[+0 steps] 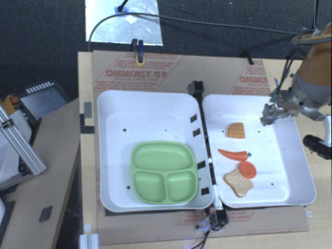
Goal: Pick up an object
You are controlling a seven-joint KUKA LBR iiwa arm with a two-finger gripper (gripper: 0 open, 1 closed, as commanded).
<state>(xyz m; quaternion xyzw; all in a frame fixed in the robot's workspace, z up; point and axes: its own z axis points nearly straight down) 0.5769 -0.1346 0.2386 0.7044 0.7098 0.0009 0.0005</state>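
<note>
The right bin point(290, 139) holds an orange wedge-shaped piece point(236, 130), a red chili pepper point(233, 154), a round red tomato slice point(248, 169) and a tan bread slice point(238, 184). My gripper point(271, 114) hangs over the bin's upper right part, to the right of and slightly above the orange piece, apart from all the food items. I see nothing between its fingers.
The left bin point(114, 113) holds a green three-compartment plate point(163, 171). A black clip point(196, 88) sits at the top of the divide between bins. Cables point(218, 25) run across the back. The arm's orange band point(316, 61) is at the right edge.
</note>
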